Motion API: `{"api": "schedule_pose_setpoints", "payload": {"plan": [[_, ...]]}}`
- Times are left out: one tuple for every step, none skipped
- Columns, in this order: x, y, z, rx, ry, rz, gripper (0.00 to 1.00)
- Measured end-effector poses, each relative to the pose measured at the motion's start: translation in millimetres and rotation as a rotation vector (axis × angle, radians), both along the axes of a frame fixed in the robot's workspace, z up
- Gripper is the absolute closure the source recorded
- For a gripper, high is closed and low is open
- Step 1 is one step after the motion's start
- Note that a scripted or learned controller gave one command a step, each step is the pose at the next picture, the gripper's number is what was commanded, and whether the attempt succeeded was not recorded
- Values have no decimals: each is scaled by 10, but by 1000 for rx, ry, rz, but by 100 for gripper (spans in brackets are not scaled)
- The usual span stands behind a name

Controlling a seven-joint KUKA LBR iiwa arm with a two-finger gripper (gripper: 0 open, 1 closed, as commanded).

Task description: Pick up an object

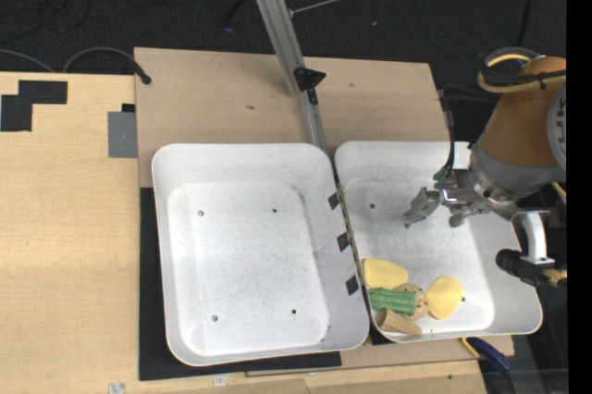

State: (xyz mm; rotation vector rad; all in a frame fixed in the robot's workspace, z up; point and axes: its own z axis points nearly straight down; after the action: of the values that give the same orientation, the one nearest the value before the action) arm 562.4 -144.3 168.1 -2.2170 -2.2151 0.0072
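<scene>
The gripper [435, 209] hovers with fingers spread, holding nothing, above the right bin [398, 166], beyond the green object [392, 299], positioned for descent.

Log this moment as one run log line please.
arm: over right bin | gripper: open, holding nothing | objects: yellow pieces, green piece at near edge | pick: not yet done

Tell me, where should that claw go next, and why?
Probably toward the near corner of the right bin. The gripper hangs over bare floor, while the yellow pieces and green piece lie clustered there.
</scene>
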Motion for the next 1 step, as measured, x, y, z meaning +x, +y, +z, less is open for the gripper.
{"api": "schedule_pose_setpoints", "payload": {"plan": [[-63, 63, -463, 0, 0, -1, 0]]}}
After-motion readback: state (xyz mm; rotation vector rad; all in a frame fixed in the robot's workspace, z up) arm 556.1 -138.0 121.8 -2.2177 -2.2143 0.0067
